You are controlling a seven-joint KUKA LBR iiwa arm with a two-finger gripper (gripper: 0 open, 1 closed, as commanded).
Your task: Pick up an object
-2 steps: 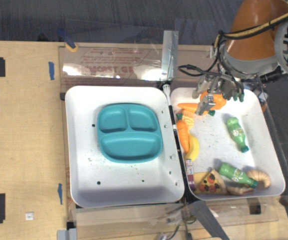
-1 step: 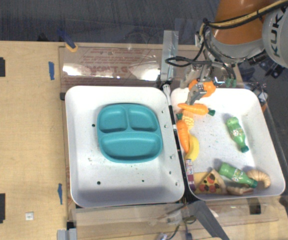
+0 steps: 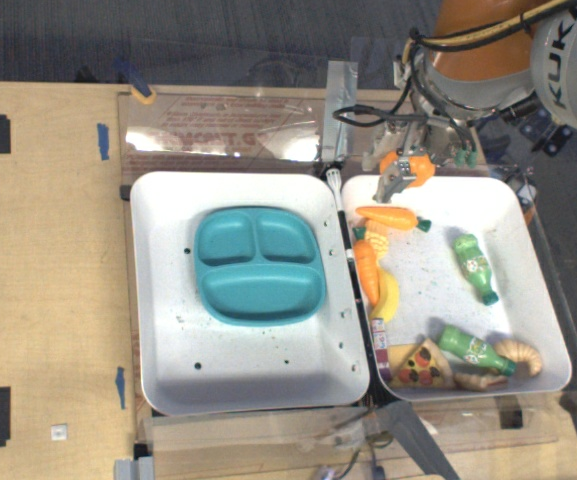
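I see the jaws (image 3: 405, 171) at the right bin's (image 3: 513, 200) far-left corner, pinching an orange piece (image 3: 415, 168), lifted a little above a carrot (image 3: 390, 218). Looks like the lift step; next I'd raise straight up and check the grip stays. More carrots (image 3: 367, 268), banana (image 3: 387, 298), two bottles (image 3: 475, 266), pizza (image 3: 420, 364), croissant (image 3: 516, 354) lie in that bin. Teal tray (image 3: 260, 265) sits in the left bin (image 3: 158, 298).

Left white plastic bin (image 3: 158, 268) holds a teal three-compartment plate (image 3: 260, 265) at its centre. Right white plastic bin (image 3: 528, 268): orange toy carrots (image 3: 388, 218) along the left wall, two green toy bottles (image 3: 475, 266) to the right, pizza slice (image 3: 420, 364) and croissant (image 3: 523, 353) at the front
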